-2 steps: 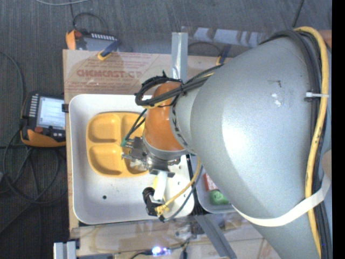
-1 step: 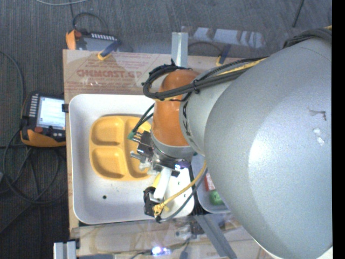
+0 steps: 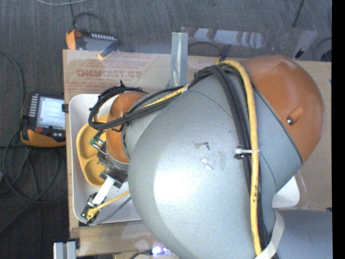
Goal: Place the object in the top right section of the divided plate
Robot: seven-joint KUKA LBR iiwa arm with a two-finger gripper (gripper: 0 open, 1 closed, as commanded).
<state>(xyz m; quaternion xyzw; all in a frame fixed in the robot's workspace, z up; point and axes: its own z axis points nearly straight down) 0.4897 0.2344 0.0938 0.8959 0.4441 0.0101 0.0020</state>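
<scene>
Overhead, the grey arm (image 3: 215,155) blocks most of the surface (image 3: 108,69). Yellow divided plate (image 3: 83,144) lies in the white bin (image 3: 75,198) at view left, against its left wall. Gripper (image 3: 109,169) sits low over the plate; open or closed, cannot tell. Object hidden beneath the arm.

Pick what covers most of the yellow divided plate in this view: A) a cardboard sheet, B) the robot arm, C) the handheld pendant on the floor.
B: the grey arm reaches across the white bin and overlaps the yellow plate, whose left edge shows past it.
</scene>
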